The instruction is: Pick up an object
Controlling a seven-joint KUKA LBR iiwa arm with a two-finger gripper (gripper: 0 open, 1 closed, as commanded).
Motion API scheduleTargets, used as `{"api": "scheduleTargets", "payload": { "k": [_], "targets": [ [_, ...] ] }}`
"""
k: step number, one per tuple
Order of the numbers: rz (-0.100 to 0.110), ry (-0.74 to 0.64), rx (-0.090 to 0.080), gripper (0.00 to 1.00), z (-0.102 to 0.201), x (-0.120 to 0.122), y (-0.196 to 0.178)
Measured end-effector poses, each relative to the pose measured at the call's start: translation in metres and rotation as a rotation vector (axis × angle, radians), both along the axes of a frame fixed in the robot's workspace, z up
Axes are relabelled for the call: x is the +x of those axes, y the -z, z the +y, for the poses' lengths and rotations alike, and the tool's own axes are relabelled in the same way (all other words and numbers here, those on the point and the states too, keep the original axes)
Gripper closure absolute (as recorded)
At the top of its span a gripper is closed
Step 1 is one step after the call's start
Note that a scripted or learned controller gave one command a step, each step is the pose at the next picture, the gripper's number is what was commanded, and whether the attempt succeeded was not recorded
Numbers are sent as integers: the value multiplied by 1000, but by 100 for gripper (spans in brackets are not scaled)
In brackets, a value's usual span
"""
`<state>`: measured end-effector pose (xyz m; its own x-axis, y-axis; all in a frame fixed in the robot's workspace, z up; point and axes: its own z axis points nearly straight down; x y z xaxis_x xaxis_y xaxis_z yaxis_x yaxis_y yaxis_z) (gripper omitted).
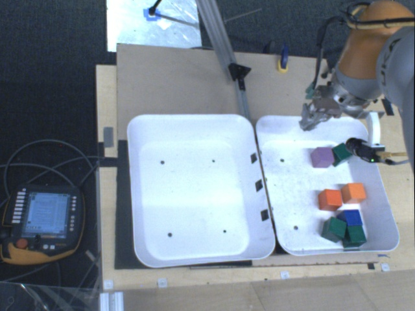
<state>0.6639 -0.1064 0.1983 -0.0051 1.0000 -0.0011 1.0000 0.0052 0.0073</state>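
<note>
The pincer [313, 118] hangs over the far edge of the right bin [285, 193], near its far left corner, tips pointed down. Nothing sits between its tips; whether they stand wide or narrow I cannot tell from here.

All the blocks lie in that right bin, toward its right side. The purple block [321, 157] is closest to the pincer, with a green block [342, 153] touching its right side. Further toward the near edge sit two orange blocks [342, 195] side by side, then a blue block [352, 217] among two more green ones [335, 229] in the near right corner. That makes one purple, two orange, one blue and three green, seven in all. The left bin [194, 186] holds none.

They look like small stiff cubes, probably light, with flat faces. I'd take the purple one across its two free faces, away from the green neighbour.
</note>
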Motion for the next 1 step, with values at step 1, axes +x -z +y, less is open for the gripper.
{"api": "scheduleTargets", "payload": {
  "k": [1],
  "targets": [
    [1, 0, 0, 100, 1, 0, -44]
  ]
}}
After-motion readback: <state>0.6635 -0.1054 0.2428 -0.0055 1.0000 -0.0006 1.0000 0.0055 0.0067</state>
